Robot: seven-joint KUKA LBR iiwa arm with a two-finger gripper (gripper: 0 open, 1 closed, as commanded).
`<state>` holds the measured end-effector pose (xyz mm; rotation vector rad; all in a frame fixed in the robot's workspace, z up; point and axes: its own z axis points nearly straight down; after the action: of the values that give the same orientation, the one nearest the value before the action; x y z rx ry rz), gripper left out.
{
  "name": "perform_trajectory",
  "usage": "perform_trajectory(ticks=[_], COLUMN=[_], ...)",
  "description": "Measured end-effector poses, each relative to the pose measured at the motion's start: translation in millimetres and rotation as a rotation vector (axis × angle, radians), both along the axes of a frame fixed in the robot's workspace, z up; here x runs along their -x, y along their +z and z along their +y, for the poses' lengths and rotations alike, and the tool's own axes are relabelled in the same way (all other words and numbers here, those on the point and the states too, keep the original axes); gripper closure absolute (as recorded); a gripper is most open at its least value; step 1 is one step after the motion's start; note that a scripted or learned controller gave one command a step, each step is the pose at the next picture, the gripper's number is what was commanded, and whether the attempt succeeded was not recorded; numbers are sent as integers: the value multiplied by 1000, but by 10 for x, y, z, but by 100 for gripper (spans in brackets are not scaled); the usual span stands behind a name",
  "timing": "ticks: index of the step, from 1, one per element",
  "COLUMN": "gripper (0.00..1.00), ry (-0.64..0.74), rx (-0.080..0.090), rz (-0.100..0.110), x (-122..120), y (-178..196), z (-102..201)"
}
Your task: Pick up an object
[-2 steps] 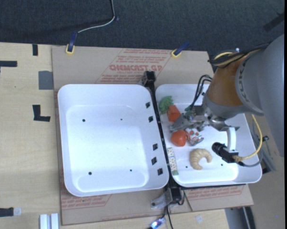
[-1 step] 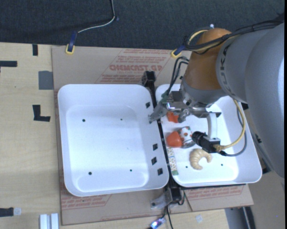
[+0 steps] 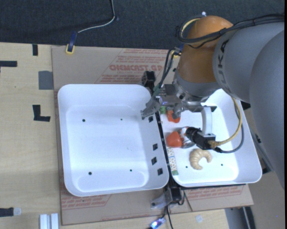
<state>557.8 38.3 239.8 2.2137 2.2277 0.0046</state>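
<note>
camera view: you're looking down on two white bins side by side. the left bin (image 3: 105,142) shows you its bare white floor with a few small dark dots. all the action is in the right bin (image 3: 227,168). near its front you've got a tan, croissant-shaped piece (image 3: 199,157) lying on the floor. just left of that and a little further back sits a red-orange lump (image 3: 173,139), close to the wall shared with the left bin. along that same wall lies a narrow printed strip (image 3: 171,159), too small to read.

now the end effector (image 3: 171,109): it's low over the back left part of the right bin, right at the dividing wall, and a small orange piece (image 3: 172,115) sits directly under it. you cannot tell whether the end effector is apart or together, or whether it has that piece. the grey arm (image 3: 251,66) with its orange band (image 3: 200,44) covers the bin's far right corner.

both bins rest on a brown cardboard sheet (image 3: 129,66) with red print, laid on a pale bench (image 3: 19,142) marked with black tape shapes (image 3: 38,113). beyond the bench there's a dark floor (image 3: 38,8), and a thin white cable (image 3: 93,27) runs across it to the cardboard's edge.
</note>
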Motion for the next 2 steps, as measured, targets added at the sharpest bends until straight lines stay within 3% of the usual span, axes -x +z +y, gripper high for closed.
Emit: perform_trajectory(ticks=[1, 2], gripper=[100, 100], ry=[1, -6], rx=[-1, 2], rz=[2, 2], x=[244, 450], y=[316, 979], z=[431, 44])
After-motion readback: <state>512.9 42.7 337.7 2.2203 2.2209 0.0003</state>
